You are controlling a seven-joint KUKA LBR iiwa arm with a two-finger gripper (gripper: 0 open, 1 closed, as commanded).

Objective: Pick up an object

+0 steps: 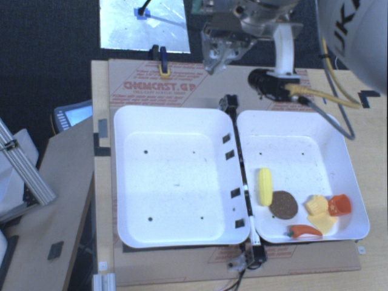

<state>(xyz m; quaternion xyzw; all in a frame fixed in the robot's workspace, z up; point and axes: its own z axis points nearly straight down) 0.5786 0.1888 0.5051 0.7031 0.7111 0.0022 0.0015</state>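
Five toys lie in the right bin (345,162), well below the gripper (219,58); its finger state cannot be told. Approach stage: it must descend toward the corn cob (265,186).

arm (339,17) cut off by top and right edges, claw (219,56) blurred, finger state unclear
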